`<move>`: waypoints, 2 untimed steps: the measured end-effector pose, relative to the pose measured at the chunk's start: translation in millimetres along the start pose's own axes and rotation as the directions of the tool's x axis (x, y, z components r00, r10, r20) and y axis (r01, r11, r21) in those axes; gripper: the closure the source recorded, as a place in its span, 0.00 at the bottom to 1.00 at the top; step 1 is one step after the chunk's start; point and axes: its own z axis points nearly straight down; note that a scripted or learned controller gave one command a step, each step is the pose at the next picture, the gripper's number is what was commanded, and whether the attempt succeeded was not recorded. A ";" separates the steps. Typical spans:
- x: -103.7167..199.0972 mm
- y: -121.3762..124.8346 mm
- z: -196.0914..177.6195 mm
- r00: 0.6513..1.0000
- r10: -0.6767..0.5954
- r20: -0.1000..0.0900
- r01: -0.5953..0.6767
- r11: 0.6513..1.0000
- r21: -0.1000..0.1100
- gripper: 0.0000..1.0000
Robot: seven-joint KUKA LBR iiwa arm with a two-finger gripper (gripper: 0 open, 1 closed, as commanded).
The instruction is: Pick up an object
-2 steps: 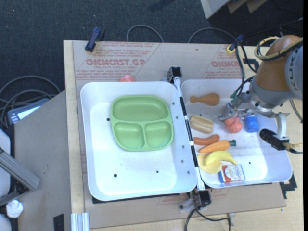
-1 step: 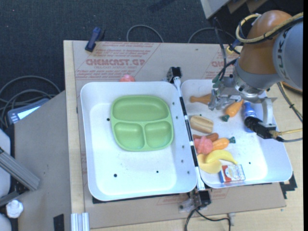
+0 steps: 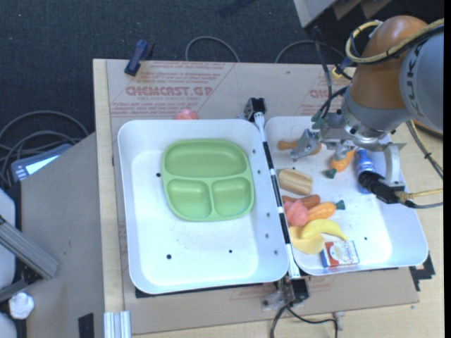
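Observation:
My gripper (image 3: 317, 158) hangs over the back of the right bin (image 3: 402, 224), its two grey fingers (image 3: 304, 146) spread apart and open, with nothing clearly between them. An orange piece (image 3: 286, 145) lies just left of the left finger, and a small carrot (image 3: 343, 160) sits just right of the other finger. A blue can (image 3: 364, 163) lies beside the carrot. Nearer the front are a bread roll (image 3: 296, 182), a reddish piece (image 3: 299, 207), an orange carrot with a green top (image 3: 323, 210), a banana (image 3: 318, 232) and a small red and blue box (image 3: 341, 253).
The left bin (image 3: 141, 245) holds a green divided plate (image 3: 208, 178). A pink thing (image 3: 186, 114) and a blue thing (image 3: 137, 57) lie on the board behind the bins. The divider (image 3: 271, 182) runs between the bins. Cables trail off at the right.

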 end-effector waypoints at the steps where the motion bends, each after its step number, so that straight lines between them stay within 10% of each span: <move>1: -35.5 73.0 90.2 1.000 0.000 0.003 0.000 1.000 -0.009 0.00; 2: -36.9 76.4 74.2 1.000 0.000 0.007 0.000 1.000 -0.020 1.00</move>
